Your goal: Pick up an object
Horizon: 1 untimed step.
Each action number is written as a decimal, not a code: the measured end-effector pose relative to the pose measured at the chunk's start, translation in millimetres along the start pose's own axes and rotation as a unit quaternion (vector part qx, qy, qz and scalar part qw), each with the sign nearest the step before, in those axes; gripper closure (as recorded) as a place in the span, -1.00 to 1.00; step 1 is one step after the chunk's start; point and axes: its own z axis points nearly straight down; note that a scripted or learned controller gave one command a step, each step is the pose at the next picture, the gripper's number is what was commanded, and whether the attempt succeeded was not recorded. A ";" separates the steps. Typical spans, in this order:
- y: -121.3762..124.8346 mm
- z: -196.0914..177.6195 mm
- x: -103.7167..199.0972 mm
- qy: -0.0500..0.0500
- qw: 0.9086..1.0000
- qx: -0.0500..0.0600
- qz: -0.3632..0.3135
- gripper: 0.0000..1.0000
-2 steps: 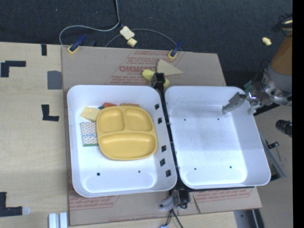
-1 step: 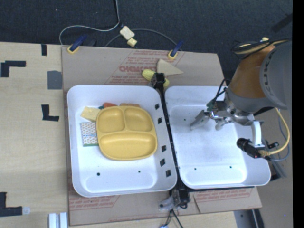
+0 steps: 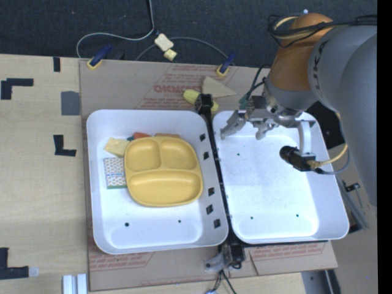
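Note:
A yellow divided plate (image 3: pixel 163 170) lies upside-up in the left bin (image 3: pixel 110 231). Beside its left rim lie a pale yellow piece (image 3: pixel 115 146) and a small patterned block (image 3: pixel 113 171), and a bit of red-orange (image 3: pixel 141 135) peeks out behind the plate. My gripper (image 3: pixel 246 127) hangs over the far left corner of the right bin (image 3: pixel 331 225), its two grey fingers spread apart with nothing between them.
The arm's grey and orange body (image 3: pixel 306 48) covers the back right of the bench. A black part with a cable (image 3: pixel 297 158) hangs over the right bin. Yellow and black clamps (image 3: pixel 202 100) sit at the divider's far end.

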 end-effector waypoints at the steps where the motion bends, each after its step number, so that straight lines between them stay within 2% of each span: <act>1: -58.9 111.7 -50.4 -0.001 1.000 0.011 0.008 -1.00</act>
